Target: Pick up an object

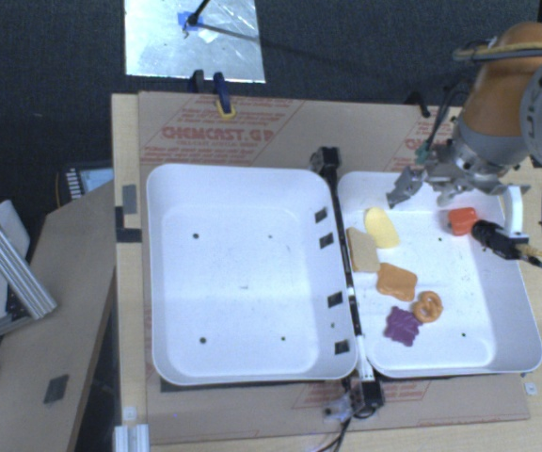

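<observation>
- Two white bins sit side by side: the left bin (243,271) offers wide open floor, the right bin (497,328) has bare room along its 3 to 5 o'clock side.
- The arm (506,92) reaches over the right bin's 12 o'clock rim.
- The gripper (440,185) hangs there, its fingers spread apart with nothing between them, as far as the slant allows.
- Six objects lie in the right bin, one of each:
- tan slab (362,250), at the 9 o'clock wall;
- orange block (396,281);
- yellow piece (380,227), long axis toward 11 o'clock;
- purple toy (402,325);
- red piece (462,220);
- pretzel-like ring (428,306).

the gripper (426,186) hung over the right bin (506,337), near a yellow piece (380,226) and an orange-red block (462,220).
</observation>
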Controlling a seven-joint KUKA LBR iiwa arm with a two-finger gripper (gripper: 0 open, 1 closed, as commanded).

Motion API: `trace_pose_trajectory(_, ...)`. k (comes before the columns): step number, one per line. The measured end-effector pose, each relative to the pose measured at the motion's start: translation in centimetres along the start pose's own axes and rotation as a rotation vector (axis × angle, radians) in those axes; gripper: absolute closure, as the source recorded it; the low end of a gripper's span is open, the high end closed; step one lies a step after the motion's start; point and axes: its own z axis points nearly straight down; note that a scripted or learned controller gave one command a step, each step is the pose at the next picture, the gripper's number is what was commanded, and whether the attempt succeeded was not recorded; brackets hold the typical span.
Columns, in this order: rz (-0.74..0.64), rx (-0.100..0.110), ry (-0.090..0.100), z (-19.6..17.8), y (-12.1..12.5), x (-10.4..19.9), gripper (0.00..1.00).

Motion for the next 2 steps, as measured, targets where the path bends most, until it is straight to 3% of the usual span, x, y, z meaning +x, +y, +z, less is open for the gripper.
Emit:
trace_pose_trajectory(1,-0.002,-0.004,0.000,-1.1,0.1,0.0,1.00)
trace_pose_trajectory(2,-0.005,-0.008,0.002,-12.7,-7.7,4.6,1.00)
